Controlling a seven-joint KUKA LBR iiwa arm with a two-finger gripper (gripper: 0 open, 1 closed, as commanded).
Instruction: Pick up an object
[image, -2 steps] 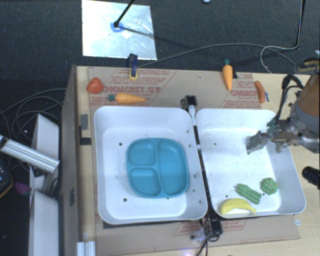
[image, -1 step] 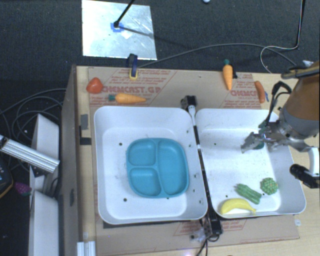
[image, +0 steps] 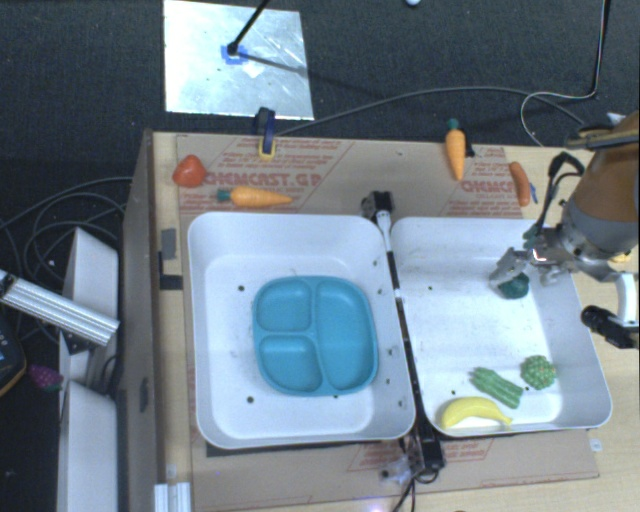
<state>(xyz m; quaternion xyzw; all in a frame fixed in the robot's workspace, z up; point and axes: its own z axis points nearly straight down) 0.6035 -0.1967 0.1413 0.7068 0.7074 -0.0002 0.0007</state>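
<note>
In the right bin (image: 560, 330), the claw (image: 514, 272) touches a teal object (image: 514, 288); grip unclear.

Bright even overhead light, glare on foil sheet (image: 238, 60), soft shadows, slightly grainy, perhaps low-resolution

small dark green thing (image: 514, 288) sat in the right bin, near its top right | yellow banana (image: 476, 411) lay at the bin's front | long green veggie (image: 497, 386) beside it | green broccoli (image: 539, 372) nearby
</note>
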